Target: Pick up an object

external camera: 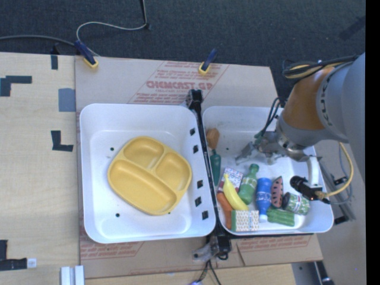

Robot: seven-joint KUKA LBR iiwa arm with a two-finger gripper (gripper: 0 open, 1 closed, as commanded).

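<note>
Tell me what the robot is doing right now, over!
Gripper low in the right bin, holding nothing. Toys piled along the bin's near side: banana, green bottle, blue bottle. Yellow tray in the left bin. Over.

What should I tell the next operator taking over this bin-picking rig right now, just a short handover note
End effector: low over the upper part of the right bin, nothing visibly held; finger state unclear from this angle.
Things: the small items sit packed along the right bin's lower edge, among them a banana, green bottle, blue bottle and a cucumber. An orange-brown piece lies apart near the divider. The left bin holds a yellow divided plate.
Done: the arm has reached into the right bin.
Left: grasp one object and lift it out.
</note>
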